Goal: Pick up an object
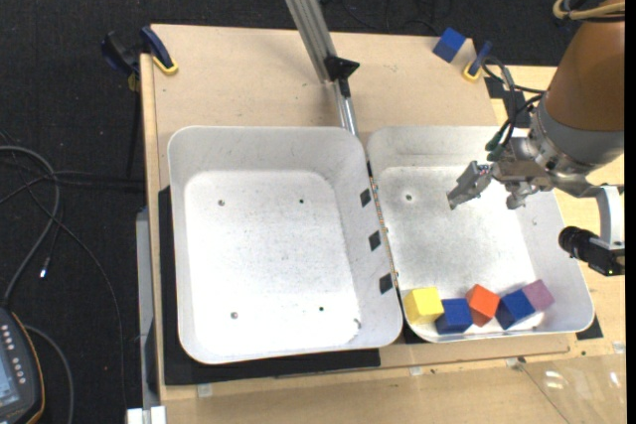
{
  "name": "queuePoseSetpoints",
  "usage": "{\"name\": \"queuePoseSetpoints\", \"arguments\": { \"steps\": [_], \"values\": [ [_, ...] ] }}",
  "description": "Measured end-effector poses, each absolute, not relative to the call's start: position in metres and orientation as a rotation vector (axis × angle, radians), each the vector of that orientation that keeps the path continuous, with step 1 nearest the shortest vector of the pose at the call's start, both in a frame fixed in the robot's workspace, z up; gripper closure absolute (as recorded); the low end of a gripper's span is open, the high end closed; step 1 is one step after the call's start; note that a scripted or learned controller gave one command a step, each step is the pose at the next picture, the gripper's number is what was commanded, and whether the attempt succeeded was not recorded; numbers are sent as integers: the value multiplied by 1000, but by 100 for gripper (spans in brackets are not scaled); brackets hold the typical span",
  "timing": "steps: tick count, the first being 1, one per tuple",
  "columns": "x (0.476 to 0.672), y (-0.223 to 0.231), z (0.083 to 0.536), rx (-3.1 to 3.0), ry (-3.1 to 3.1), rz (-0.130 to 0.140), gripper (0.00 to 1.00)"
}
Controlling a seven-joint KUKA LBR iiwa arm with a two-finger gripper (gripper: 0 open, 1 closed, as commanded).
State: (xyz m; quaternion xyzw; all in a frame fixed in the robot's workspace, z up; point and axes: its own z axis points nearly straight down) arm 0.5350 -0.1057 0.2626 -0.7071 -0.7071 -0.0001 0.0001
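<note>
**Small blocks, right bin, near edge**

Items: yellow block (pixel 423 302), two blue blocks (pixel 455 315) (pixel 516 308), orange block (pixel 483 302), lilac block (pixel 539 294), huddled touching along the near wall of the right bin (pixel 467 243). Judged light, rigid, smooth-faced; best taken across two flat opposite sides, the yellow end piece offering the freest flanks. Tool (pixel 487 184): hangs above the bin's middle, well apart from the row, fingers spread, nothing between them. Left bin (pixel 258 243) adjoins. A further blue block (pixel 450 44) sits on the counter (pixel 248 74).

yellow block (pixel 424 302), blue blocks (pixel 454 315), orange block (pixel 483 302), purple block (pixel 538 294), clustered, right bin's near edge
</note>
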Motion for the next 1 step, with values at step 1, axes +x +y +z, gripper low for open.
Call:
{"name": "queuePoseSetpoints", "arguments": {
  "steps": [1],
  "values": [
    [586,-94,191,-2213,-2224,5,0]
  ]
}}
